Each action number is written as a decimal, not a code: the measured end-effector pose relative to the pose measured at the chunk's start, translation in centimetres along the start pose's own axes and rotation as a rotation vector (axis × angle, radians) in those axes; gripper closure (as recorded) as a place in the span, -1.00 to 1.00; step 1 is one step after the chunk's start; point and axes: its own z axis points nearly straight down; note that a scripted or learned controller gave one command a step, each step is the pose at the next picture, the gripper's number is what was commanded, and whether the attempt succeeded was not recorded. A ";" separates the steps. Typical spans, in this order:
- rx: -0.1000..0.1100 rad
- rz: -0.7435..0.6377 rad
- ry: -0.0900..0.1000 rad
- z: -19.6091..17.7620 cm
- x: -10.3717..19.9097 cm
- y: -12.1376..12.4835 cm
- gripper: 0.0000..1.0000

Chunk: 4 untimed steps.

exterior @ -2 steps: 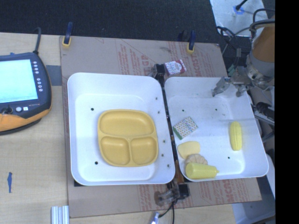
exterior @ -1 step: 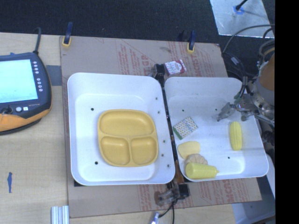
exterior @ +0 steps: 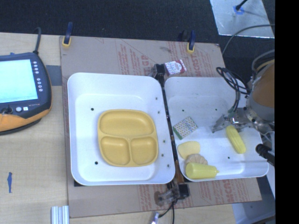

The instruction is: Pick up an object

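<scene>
**Corn cob just below my end effector in the right bin**

While my end effector point(exterior: 230, 121) hangs low over the right side of the right bin point(exterior: 205, 90), the corn cob point(exterior: 236, 139) lies on the bin floor just beside it, a little nearer the camera and slanting down toward the bin's right corner. Its upper end sits close under my metal tips; whether they touch it I cannot tell. Nothing is visibly pinched between them, and from this angle I cannot tell whether the end effector is spread or pressed together.

Further left in the same bin, a small green-and-white patterned packet point(exterior: 185, 127) lies tilted near the dividing wall. Below it, along the near edge, three things cluster: a pale yellow slice point(exterior: 188, 149), a round tan cracker point(exterior: 195, 159) touching it, and a yellow lemon-like piece point(exterior: 201, 171) against the cracker's lower side. All three lie well apart from the cob.

Across the divider, the left bin point(exterior: 81, 94) holds a yellow divided plate point(exterior: 127, 137), resting flat near its middle.

Both bins sit on a cardboard sheet point(exterior: 121, 55) on the desk point(exterior: 28, 171). A small red-and-white carton point(exterior: 174, 67) rests on the cardboard just behind the gap between the bins. At the far left of the desk lies a teach pendant point(exterior: 21, 91) with a lit screen.
</scene>
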 end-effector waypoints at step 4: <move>-0.002 -0.002 0.000 -12.7 18.6 2.1 1.00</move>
